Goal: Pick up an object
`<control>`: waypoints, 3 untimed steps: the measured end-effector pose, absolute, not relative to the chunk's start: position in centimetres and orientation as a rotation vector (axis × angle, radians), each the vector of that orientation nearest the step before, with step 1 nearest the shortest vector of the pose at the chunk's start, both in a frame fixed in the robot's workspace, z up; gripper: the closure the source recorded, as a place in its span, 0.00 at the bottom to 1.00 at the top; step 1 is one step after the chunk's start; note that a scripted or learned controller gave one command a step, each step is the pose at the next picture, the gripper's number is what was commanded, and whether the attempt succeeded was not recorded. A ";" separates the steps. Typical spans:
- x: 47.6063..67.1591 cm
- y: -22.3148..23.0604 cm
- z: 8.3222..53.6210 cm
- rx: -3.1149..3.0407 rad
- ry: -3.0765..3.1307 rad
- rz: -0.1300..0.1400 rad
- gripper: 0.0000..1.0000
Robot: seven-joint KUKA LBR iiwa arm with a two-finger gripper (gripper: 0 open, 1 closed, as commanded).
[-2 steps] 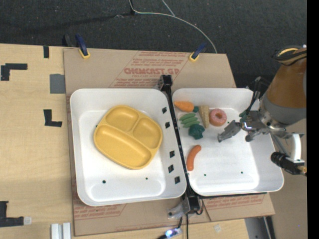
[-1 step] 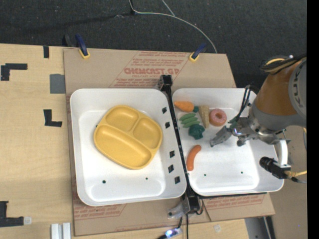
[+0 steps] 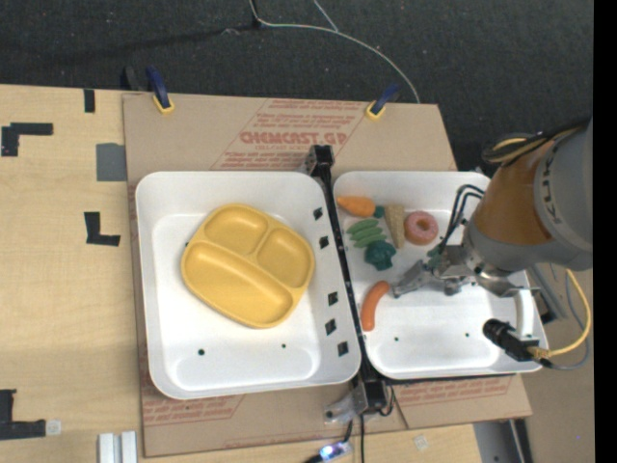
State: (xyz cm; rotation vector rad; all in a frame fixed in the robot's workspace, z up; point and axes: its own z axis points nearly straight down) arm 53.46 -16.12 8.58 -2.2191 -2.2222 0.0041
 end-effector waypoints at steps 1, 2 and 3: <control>53.5 -16.1 9.9 -2.219 -2.223 0.001 1.00; 53.8 -16.2 16.2 -2.223 -2.226 -0.004 1.00; 54.8 -16.4 21.0 -2.222 -2.226 -0.003 1.00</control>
